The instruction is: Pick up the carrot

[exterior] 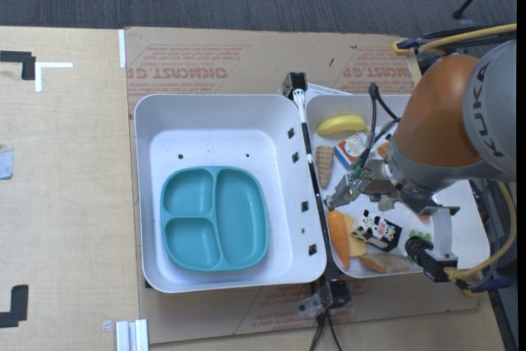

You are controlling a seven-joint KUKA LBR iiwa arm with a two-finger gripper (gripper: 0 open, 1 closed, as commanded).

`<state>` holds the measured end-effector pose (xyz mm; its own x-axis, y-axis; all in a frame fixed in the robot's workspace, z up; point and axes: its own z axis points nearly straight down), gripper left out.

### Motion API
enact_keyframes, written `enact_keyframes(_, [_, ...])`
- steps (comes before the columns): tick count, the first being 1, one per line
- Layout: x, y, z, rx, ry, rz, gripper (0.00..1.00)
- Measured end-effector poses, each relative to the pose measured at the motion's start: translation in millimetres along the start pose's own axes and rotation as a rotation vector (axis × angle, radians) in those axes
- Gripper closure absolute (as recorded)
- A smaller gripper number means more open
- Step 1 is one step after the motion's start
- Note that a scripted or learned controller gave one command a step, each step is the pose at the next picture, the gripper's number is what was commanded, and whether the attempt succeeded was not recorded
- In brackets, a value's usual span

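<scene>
From my remote station I logged the bench, a pale wooden surface [66, 177] with a brown cardboard sheet [205, 62] under both bins. The grey KUKA arm with its orange band [444, 123] occupied the right side of the frame and covered much of the right bin.

The left shallow white plastic bin [214, 115] sat at centre frame. It contained a teal plastic plate with three compartments [215, 218], lying flat in the bin's lower left portion.

The right shallow white plastic bin [345, 104] adjoined it along a shared wall. In its upper part lay a yellow toy banana [341, 125]; just below that stood a tan waffle cone [325, 163].

The two-finger metal gripper [341, 191] hung at the right bin's left side, just above the carrot in the frame. I could not tell whether its fingers were spread or pressed together.

The orange toy carrot [339, 237] lay lengthwise near the right bin's lower left corner, close beside the dividing wall. A small black-and-white toy cow [380, 232] lay just right of it.
</scene>
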<state>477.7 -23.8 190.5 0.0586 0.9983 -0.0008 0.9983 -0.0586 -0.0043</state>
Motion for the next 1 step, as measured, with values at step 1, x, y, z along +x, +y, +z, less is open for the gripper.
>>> enact_keyframes(1, [0.0,0.0,0.0,0.0,0.0,0.0,0.0])
